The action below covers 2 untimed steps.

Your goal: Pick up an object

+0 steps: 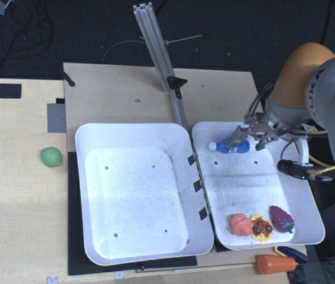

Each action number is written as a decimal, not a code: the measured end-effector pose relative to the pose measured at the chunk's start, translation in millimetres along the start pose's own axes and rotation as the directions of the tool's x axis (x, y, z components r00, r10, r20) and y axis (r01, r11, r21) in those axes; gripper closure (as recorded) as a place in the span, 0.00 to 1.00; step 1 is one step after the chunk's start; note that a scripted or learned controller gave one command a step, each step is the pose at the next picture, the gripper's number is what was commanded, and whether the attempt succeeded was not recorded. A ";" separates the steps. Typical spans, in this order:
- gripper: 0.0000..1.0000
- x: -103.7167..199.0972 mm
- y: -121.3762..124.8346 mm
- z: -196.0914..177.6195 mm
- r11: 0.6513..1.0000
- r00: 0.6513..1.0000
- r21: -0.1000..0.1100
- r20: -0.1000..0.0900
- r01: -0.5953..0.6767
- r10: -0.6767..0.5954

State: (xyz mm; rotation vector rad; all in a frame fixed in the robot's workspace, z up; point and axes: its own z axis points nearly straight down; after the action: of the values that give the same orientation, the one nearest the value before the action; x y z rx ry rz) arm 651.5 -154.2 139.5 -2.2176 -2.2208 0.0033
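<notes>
Pale wood bench top (13, 176) fills the left of the scene, with a dark floor and loose cables behind it and two shallow white bins side by side in the middle. A small green ball (51, 157) sits on the wood, well apart from the left bin (133, 191).

A blue bottle (233, 147) with a white cap lies on its side in the far part of the right bin (256, 182), near the back wall. Its long axis runs roughly left to right across the view, cap end pointing left toward the divider between the bins, blue body trailing toward the arm.

The gripper (245, 136) reaches in from the right below the orange band (300, 73), down at the bottle. One dark finger slants across the blue body at its near-left side; the other sits just beyond its right end. The jaws stand spread, straddling the bottle's right half, and whether they press on it cannot be told.

At the near edge of the same bin lie an orange-pink fruit (240, 224), a yellow toy (262, 228) touching it, and a purple grape bunch (281, 218) just beside. An orange carrot (275, 264) rests outside the bin on the bench edge.
</notes>
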 end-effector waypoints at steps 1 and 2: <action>1.00 -0.7 0.7 -12.4 1.000 1.000 -0.004 0.001 -0.001 0.001; 1.00 -3.4 -6.0 -72.1 1.000 1.000 -0.008 0.002 -0.003 0.003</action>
State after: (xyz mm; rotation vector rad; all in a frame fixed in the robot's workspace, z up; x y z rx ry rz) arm 645.9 -157.7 211.5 -2.2254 -2.2229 -0.0039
